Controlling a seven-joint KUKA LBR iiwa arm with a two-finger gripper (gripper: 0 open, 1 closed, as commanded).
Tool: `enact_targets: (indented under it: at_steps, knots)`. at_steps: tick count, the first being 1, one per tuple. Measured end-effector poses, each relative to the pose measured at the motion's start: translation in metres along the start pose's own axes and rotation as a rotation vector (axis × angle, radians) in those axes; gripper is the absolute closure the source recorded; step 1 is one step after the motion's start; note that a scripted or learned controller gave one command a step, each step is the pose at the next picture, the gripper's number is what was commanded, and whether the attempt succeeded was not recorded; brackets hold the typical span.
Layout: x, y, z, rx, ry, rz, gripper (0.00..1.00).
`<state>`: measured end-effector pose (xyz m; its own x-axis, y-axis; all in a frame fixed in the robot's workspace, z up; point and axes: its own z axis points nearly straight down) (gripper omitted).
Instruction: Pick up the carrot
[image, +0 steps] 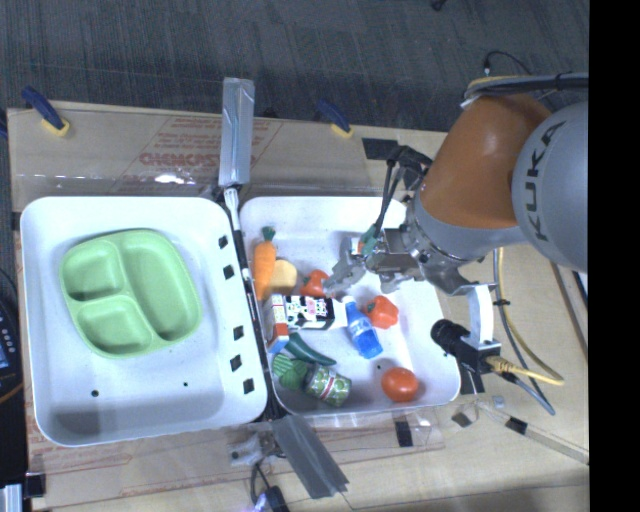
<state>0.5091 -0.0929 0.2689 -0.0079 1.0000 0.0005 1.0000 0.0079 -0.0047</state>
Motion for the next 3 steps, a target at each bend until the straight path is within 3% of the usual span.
enact_targets:
  at_steps: [1, 2, 3]
  knots:
    - [0.007, 0.039, 0.064, 0.002, 0.0, -0.028, 0.0]
    - [0.006, 0.039, 0.054, 0.003, -0.001, -0.032, 1.0]
    - [0.006, 0.039, 0.054, 0.003, -0.001, -0.032, 0.0]
